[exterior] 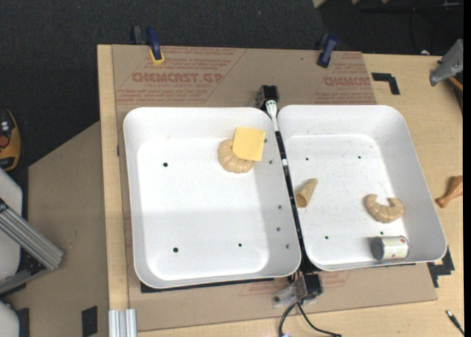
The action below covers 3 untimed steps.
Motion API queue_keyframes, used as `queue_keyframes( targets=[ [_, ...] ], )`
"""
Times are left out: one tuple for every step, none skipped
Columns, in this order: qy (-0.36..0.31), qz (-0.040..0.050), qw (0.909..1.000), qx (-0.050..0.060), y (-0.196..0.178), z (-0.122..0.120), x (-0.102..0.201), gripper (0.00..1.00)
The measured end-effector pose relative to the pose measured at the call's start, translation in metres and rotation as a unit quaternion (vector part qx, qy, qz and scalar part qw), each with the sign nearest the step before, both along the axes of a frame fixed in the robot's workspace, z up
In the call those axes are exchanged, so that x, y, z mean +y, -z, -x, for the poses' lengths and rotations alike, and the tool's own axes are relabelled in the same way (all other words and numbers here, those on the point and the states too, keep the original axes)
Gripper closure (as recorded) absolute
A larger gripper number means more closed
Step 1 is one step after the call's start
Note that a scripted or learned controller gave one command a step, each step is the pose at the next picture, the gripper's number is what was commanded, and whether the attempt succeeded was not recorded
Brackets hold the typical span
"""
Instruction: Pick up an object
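**Two bins, four small things on the desk**

The left bin (147, 203) held a yellow square block (249, 143) lying partly on a tan croissant-shaped piece (232, 160), both near its upper right corner. The right bin (412, 144) held three things, well apart: a tan cone (305, 191) close to the divider between the bins, a second croissant-shaped piece (384, 209) toward the right wall, and a small cylinder (389, 248) lying on its side near the front rim. A grey part of the arm (449, 69) showed at the upper right edge, away from both bins. I could not tell how far the claw stood open, or whether it had hold of anything.
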<state>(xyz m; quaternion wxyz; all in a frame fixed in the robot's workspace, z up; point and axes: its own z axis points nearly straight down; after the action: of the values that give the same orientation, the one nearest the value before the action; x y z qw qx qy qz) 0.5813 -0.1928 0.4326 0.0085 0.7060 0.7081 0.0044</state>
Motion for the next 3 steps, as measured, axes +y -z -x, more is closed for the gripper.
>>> queue_keyframes(
  targets=[
    [0.0, -0.0005, 1.0, 0.006, 0.0, -0.001, 0.0, 1.0],
    [0.004, -0.0047, 0.9999, 0.015, 0.097, 0.061, -0.033, 1.0],
    [-0.002, 0.0004, 1.0, -0.002, -0.062, 0.037, 0.013, 1.0]
  ],
)
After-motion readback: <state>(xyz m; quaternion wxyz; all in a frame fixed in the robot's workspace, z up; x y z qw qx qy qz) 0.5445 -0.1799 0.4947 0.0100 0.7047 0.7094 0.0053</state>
